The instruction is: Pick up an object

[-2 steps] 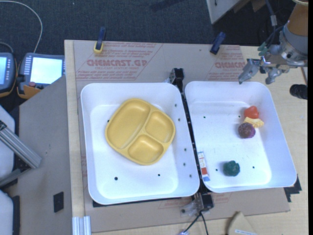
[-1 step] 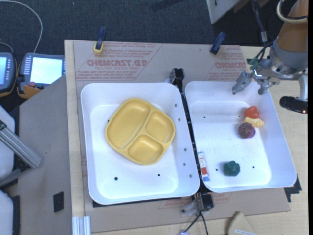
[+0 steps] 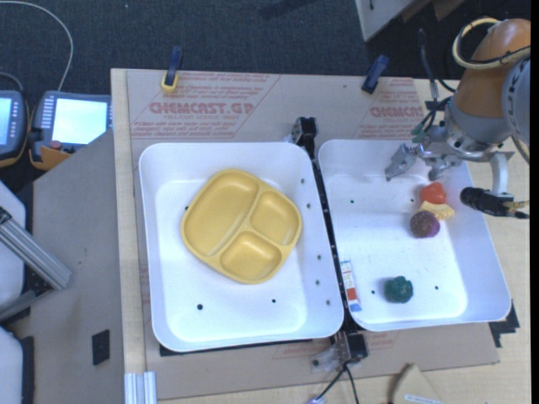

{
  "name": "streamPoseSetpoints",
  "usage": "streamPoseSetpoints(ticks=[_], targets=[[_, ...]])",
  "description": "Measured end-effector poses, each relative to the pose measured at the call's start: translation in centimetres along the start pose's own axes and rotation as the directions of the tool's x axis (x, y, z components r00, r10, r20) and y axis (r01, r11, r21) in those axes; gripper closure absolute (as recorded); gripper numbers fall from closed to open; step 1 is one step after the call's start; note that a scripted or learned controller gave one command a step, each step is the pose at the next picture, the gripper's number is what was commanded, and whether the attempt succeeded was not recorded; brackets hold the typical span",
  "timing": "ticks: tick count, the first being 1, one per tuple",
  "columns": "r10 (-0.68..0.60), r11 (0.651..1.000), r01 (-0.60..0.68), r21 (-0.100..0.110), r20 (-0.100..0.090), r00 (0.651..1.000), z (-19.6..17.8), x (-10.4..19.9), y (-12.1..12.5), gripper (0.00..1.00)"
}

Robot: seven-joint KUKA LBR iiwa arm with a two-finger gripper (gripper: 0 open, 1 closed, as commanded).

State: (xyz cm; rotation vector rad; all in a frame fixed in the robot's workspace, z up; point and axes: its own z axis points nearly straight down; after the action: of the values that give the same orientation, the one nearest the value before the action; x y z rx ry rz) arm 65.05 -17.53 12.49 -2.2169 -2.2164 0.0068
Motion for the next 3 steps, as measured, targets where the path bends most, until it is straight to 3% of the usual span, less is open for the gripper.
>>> streamPoseSetpoints(ticks=[1,2,3], targets=[[-0.001,1.0,0.001,-0.002,0.0,1.0,4.3,0.1,-0.1,0.0],[-0.002,1.0,0.002,-0.01,0.003,1.0,2.9,0.1,0.1,1.0],[-0.001,1.0,0.001,-0.016,0.004,1.0,-3.6,0.1,0.0,1.0]])
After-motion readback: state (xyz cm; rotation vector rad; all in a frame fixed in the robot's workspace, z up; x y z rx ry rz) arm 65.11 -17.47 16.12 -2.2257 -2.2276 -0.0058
